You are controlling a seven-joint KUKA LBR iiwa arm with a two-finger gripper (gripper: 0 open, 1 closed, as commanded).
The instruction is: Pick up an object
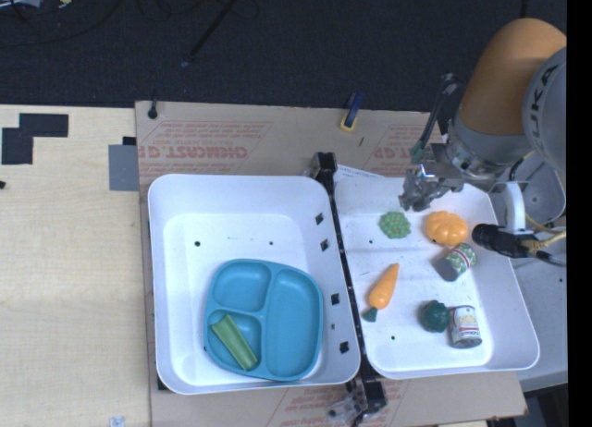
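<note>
The right bin (499, 347) holds a green broccoli piece (395, 225), an orange pumpkin-like toy (447, 228), a carrot (383, 286), a dark green lump (433, 315) and two small cans (465, 326) (455, 262). My gripper (418, 191) hangs over the bin's far side, just above and right of the broccoli, left of the orange toy. Nothing shows between its tips.
The left bin (176, 231) holds a blue divided plate (264, 319) with a green stick-shaped piece (233, 340) in its front left compartment. A black clip divider (326, 171) sits between the bins. Cardboard (231, 143) lies under both bins.
</note>
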